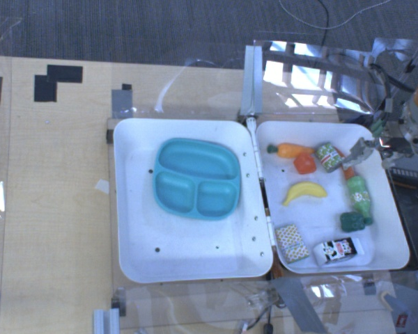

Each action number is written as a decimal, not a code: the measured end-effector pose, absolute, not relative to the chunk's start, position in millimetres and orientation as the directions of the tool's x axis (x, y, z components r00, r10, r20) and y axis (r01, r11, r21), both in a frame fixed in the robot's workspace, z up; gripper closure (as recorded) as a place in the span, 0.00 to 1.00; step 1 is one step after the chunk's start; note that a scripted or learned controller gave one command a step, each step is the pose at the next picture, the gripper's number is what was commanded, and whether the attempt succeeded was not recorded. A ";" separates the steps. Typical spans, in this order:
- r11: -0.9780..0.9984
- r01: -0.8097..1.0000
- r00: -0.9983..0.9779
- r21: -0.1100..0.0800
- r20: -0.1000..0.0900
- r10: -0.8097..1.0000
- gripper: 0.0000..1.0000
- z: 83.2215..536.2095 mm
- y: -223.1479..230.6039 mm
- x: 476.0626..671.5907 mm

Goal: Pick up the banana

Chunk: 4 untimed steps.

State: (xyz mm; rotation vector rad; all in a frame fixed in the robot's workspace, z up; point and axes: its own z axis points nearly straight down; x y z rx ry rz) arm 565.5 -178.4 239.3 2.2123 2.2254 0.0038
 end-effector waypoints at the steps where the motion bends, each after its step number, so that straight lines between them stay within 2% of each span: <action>1: -0.025 1.000 0.025 0.012 0.000 1.000 0.00 89.0 -104.5 590.6; 2: -0.024 1.000 0.024 0.019 0.002 1.000 1.00 101.4 -102.8 593.0; 3: -0.024 1.000 0.024 0.018 0.002 1.000 0.00 101.3 -102.9 592.9; 4: -0.019 1.000 0.019 0.006 -0.001 1.000 0.00 151.7 -143.4 614.9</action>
